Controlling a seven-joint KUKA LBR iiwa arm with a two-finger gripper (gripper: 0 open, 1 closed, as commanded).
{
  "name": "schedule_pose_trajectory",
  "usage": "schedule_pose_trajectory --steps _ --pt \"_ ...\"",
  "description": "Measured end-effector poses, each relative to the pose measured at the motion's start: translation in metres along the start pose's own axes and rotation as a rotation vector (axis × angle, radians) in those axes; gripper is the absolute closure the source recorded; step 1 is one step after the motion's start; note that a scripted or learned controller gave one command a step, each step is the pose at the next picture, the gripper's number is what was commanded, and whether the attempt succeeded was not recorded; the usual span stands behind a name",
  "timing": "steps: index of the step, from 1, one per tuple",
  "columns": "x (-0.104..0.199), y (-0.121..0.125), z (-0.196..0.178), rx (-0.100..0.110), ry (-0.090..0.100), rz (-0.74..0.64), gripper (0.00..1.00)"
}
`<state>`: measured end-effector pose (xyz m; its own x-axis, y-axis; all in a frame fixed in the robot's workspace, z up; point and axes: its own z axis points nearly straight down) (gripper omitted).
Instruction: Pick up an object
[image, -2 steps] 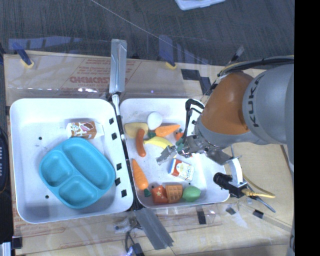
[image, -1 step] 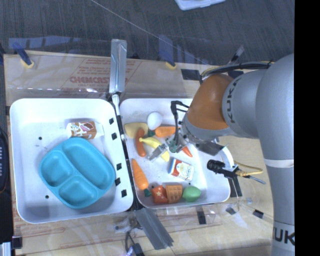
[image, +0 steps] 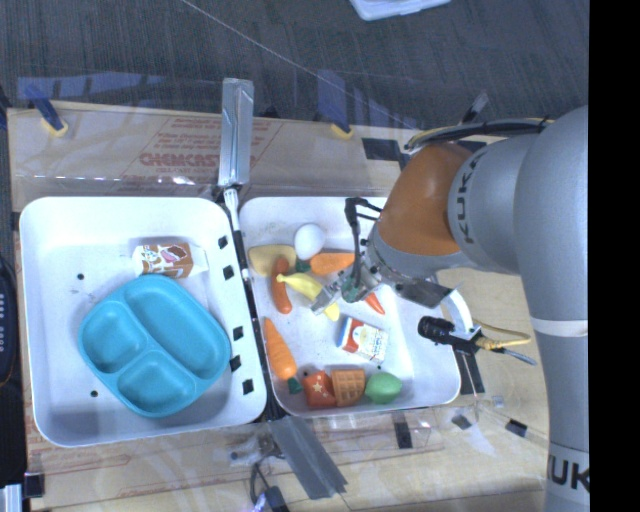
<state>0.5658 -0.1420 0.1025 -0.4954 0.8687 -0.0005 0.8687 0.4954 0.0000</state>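
Camera view has my claw (image: 345, 292) low in the middle of the right bin (image: 440, 375), among the toy food. I cannot tell how it is set or whether it has anything. Nearest it lie the yellow banana (image: 303, 286), the orange carrot (image: 332, 263) toward the far edge, and the small carton (image: 362, 339) toward the near edge. To pick cleanly, I judge I should centre on one piece, descend straight, and lift slowly clear of neighbours.
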Motion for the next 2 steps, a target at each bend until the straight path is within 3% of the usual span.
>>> schedule_pose_trajectory --steps 1,2 --pt "0.020 0.035 0.011 0.000 0.000 0.154 1.00" --pt "0.046 0.107 -0.094 -0.006 -0.001 0.303 1.00"
